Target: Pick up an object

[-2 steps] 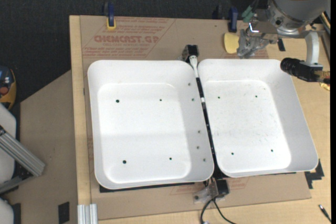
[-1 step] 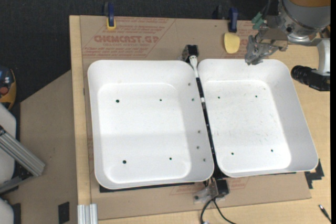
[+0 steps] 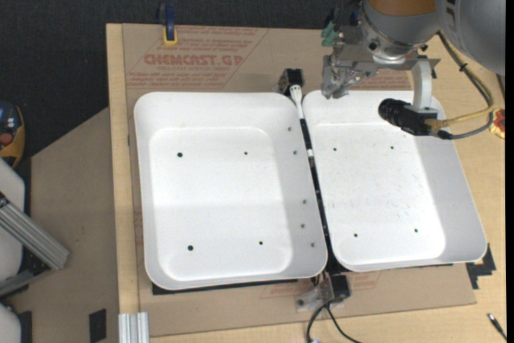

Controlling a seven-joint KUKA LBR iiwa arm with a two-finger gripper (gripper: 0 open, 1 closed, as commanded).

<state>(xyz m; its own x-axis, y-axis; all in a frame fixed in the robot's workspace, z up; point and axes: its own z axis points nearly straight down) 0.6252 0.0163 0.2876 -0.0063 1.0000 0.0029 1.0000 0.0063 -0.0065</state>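
So the grey two-finger hand (image 3: 336, 83) hangs over the back-left corner of the right shallow white plastic bin (image 3: 450, 245), prob parked above the rim btw tries. Can't tell if it's wide, narrow or holding anything. Obj to pick: can't make one out tbh, that bin's floor looks bare white w/ small dark dots (image 3: 356, 235).

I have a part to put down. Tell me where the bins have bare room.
Left bin: the whole floor is bare, rim to rim. Right bin: bare across the middle and near side. It is crowded only at its far inner corner, where the claw hangs by the rim.
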